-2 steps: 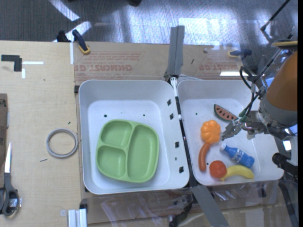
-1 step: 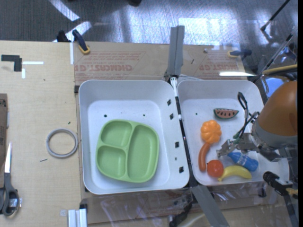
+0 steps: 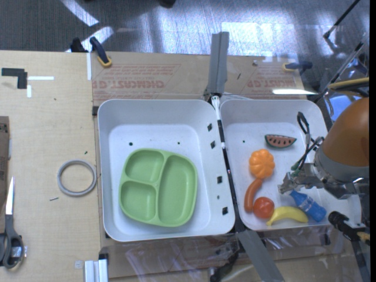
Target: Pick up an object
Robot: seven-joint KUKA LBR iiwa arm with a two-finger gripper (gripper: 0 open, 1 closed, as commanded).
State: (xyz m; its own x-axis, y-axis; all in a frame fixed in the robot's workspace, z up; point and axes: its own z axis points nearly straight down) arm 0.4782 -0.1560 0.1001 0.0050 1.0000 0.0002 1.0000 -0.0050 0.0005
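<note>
The right bin (image 3: 235,122) holds a watermelon slice (image 3: 280,140), an orange pumpkin (image 3: 262,163), a red-orange chili (image 3: 252,193), a red tomato (image 3: 264,207), a yellow banana (image 3: 287,215) and a blue bottle (image 3: 308,207). My gripper (image 3: 292,183) hangs low at the bin's right side, just above the blue bottle and right of the pumpkin. The arm's orange band (image 3: 352,137) rises behind it. Nothing shows between the fingers.
The left bin (image 3: 111,134) holds a green divided plate (image 3: 158,187). On the bench to the left lie a grey tape ring (image 3: 76,177) and scissors (image 3: 10,242). A grey divider bar (image 3: 218,63) stands behind the bins.
</note>
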